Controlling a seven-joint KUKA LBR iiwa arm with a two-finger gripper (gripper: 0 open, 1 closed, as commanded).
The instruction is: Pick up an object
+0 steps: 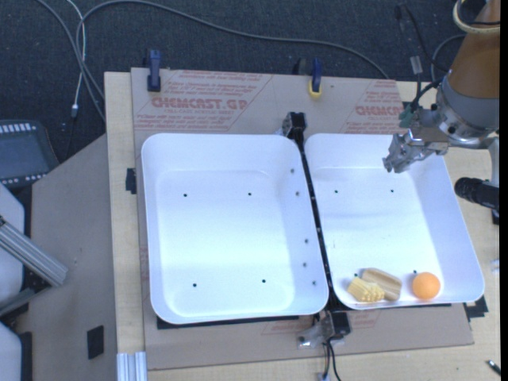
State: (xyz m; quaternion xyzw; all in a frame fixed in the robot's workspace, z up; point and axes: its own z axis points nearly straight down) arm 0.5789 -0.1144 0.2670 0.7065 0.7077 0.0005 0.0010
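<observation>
Two white bins were set side by side on the bench. The left bin (230,228) was seen first. In the right bin (397,221), near its front edge, a yellow corn piece (366,290) was laid touching a tan roll (382,279), and an orange ball (426,285) was placed just beside them. The gripper (401,155) was held over the back right corner, well apart from them, with nothing gripped.

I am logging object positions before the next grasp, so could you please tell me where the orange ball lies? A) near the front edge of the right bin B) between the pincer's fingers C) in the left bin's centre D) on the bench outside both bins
A: the orange ball rests near the front edge of the right bin, apart from the pincer at the bin's far side.
</observation>
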